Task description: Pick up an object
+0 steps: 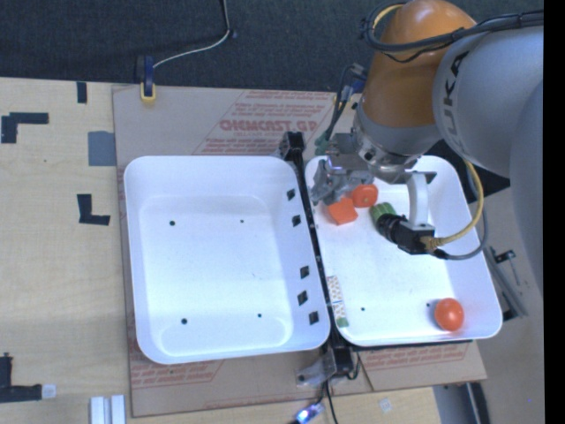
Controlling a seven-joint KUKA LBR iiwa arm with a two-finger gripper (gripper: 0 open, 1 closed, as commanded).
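The gripper (334,184) hangs over an orange block (341,212); its grip, I cannot tell. Block looks light, rigid; pinch its flat sides.

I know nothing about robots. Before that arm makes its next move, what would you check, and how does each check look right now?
1. Pincer over the right bin: ok.
2. Objects within reach: ok, an orange block and an orange-red piece lie just beside it.
3. Object held between the fingers: cannot tell.
4. Green piece clear of the cable: not ok, they lie close together.
5. Spare target: ok, an orange ball sits alone near the bin's corner.
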